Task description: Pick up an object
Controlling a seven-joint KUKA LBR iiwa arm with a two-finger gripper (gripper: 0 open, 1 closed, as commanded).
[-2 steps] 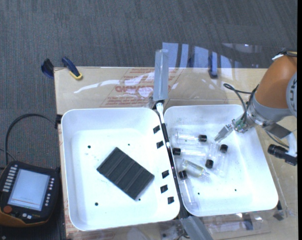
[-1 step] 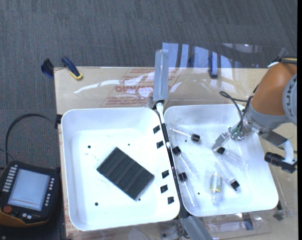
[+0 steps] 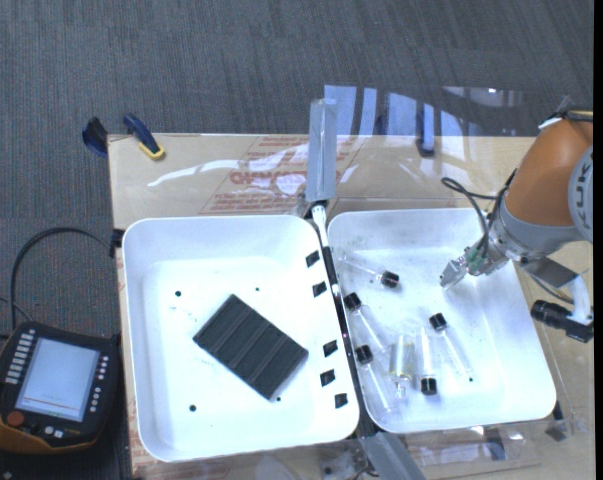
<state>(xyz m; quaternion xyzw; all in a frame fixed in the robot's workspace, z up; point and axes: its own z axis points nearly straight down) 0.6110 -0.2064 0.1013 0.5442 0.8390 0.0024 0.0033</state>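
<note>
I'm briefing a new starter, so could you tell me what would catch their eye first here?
Probably the dark ribbed rectangular slab, lying at a slant in the left white bin. Next, the grey arm's gripper over the right white bin, above scattered clear black-capped vials.

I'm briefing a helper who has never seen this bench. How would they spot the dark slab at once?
Look at the left white bin, the one away from the arm. Near its middle lies the dark ribbed slab, flat and turned at a slant. It is far bigger than the small clear, black-capped vials in the right bin.
</note>
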